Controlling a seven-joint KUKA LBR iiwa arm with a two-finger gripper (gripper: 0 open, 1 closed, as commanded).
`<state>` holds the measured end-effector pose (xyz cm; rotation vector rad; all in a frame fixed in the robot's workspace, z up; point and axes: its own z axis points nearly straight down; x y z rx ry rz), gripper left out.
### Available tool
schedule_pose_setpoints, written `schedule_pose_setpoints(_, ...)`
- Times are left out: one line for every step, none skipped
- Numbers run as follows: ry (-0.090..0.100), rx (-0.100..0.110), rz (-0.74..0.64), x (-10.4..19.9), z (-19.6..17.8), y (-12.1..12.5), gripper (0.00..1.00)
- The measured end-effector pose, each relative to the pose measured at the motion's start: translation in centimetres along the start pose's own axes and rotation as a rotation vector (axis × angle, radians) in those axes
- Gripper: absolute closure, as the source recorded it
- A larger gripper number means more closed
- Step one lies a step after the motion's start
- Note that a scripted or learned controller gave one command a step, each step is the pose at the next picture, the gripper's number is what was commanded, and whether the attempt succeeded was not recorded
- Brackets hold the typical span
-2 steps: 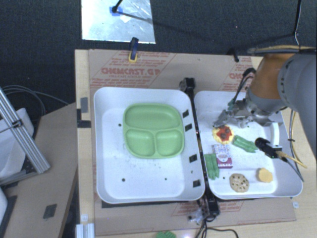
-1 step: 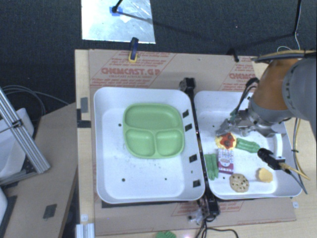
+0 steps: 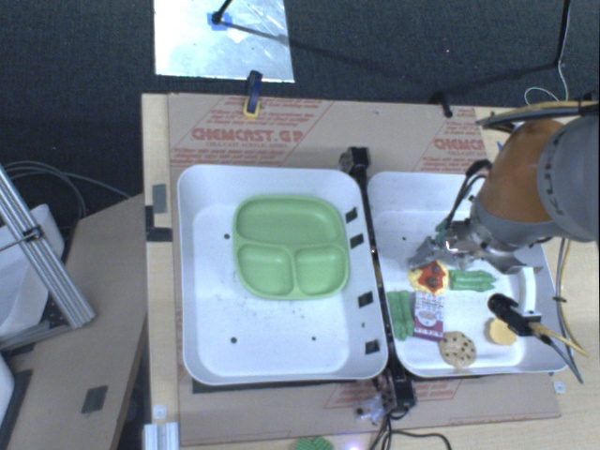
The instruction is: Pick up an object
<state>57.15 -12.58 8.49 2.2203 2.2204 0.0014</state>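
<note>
Arm low in right bin (image 3: pixel 398 200) | gripper (image 3: pixel 433 254) just above red-yellow toy (image 3: pixel 430 277) among small items | finger opening: cannot tell; nothing visibly held | pick not yet made, lift remains | green plate (image 3: pixel 289 247) in left bin (image 3: pixel 202 251)

gripper (image 3: pixel 433 251) low in right bin (image 3: pixel 398 200) | green tray (image 3: pixel 289 247) in left bin (image 3: pixel 202 279)

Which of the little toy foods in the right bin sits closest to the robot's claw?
The small red and yellow toy, directly below the gripper. The green leafy piece, green pod, round cookie and yellow piece lie farther off.
</note>
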Motion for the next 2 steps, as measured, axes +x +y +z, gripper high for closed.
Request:
schedule_pose_setpoints(0.001, 0.001, 0.001, 0.0, 0.0, -4.7, 0.00)
schedule_pose_setpoints(-0.002, -0.001, 0.003, -4.7, 0.0, -5.0, 0.00)
